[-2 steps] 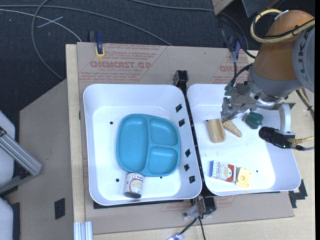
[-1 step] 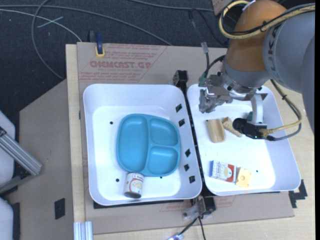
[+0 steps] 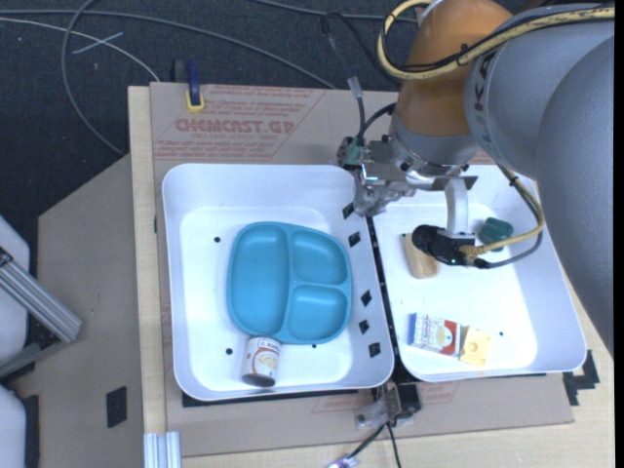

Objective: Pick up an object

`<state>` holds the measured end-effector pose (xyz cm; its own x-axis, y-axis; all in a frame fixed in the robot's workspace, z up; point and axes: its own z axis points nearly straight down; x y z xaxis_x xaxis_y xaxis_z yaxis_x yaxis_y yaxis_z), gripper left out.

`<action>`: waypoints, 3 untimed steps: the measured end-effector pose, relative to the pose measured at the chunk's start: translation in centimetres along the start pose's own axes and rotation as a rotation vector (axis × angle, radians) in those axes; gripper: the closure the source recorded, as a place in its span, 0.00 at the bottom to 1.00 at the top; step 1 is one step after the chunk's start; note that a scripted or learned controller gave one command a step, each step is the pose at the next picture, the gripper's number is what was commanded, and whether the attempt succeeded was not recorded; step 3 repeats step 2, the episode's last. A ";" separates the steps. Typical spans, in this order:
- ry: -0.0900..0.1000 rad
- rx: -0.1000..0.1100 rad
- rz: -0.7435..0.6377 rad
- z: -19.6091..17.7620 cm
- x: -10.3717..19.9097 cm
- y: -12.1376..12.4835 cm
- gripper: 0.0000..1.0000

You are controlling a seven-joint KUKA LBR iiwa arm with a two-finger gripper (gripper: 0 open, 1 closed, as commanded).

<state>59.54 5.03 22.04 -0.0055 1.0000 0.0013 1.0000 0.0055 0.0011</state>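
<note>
My gripper hangs over the far end of the divider between the two bins, below the orange wrist band. Nothing shows between its fingers. In the right bin a tan block lies a little right of and nearer than the gripper. A small green object sits further right. A small white, red and blue carton and a yellow piece lie near the front. In the left bin are a blue divided plate and a small can on its side.
The bins rest on a cardboard sheet with red print. A blue and yellow clamp holds its far left edge. Black clips run along the divider between the bins. The grey arm covers the upper right.
</note>
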 end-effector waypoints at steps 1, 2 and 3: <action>0.000 -0.001 0.001 -1.0 4.1 1.7 1.00; -0.001 0.001 0.004 -0.9 3.9 1.6 0.00; -0.001 0.001 0.004 -0.9 3.9 1.6 0.00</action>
